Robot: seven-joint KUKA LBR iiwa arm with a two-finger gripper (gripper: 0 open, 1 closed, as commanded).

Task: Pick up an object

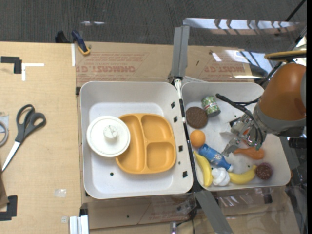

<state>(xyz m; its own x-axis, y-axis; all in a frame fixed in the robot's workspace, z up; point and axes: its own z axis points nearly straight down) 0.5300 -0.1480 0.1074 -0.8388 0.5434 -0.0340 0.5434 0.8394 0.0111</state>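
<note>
The right bin [273, 182] holds a brown round disc [197, 116], a green can [211, 106], an orange [197, 138], a blue packet [213, 154], two bananas [204, 168] [242, 176], a white lump [220, 177], a dark red ball [263, 170] and a carrot [251, 153]. My gripper [233, 137] hangs low over the middle of this bin, just right of the orange and left of the carrot. Its fingers stand apart with bare bin floor between them; the lower fingertip [228, 149] is close to the blue packet. Nothing is held.
The left bin [92, 179] holds a yellow compartment plate [148, 145] with a white round lidded bowl [108, 135] overlapping its left edge. Scissors [24, 126] lie on the bench far left. The arm's orange-banded body [287, 94] looms over the right bin's right side.
</note>
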